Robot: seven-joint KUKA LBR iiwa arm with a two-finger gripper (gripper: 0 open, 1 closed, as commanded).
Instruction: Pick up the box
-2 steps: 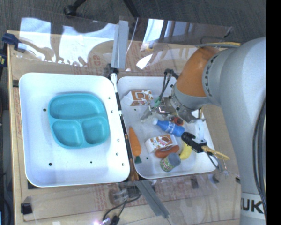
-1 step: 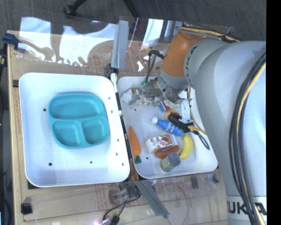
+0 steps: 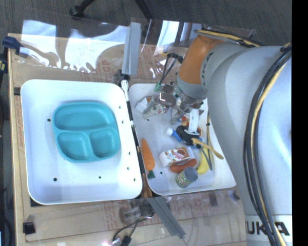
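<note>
Nearest the cam, the front rim of the R bin (image 3: 195,190) w/ a small round tin (image 3: 183,180) lying just inside it, and a grey lump (image 3: 191,173) touching the tin's far side. Just beyond those sits the box (image 3: 171,156): small, white w/ red print, lying flat in the front-middle of the R bin, w/ a red piece (image 3: 185,164) against its near-right edge. An orange carrot (image 3: 148,156) lies to the box's left, close to the bin's left wall, approx lengthwise near-to-far. A yellow item (image 3: 204,161) lies right of the box, near the right wall.

The L bin (image 3: 36,137) is alongside and holds a blue divided tray (image 3: 85,131) w/ three compartments, approx centred.

Further back in the R bin, a blue-and-black marker-like thing (image 3: 185,134) lies beyond the box, and a white item (image 3: 194,119) past that. A crumpled whitish scrap (image 3: 142,105) sits at the far-left corner area.

The gripper (image 3: 167,99) is down over the far part of the R bin, between the scrap and the white item, well apart from the box; nothing of the box is in it. Can't tell if it's spread or closed, too cluttered and blurry there. The orange band (image 3: 195,60) and grey arm (image 3: 236,101) rise behind and to the right.
</note>
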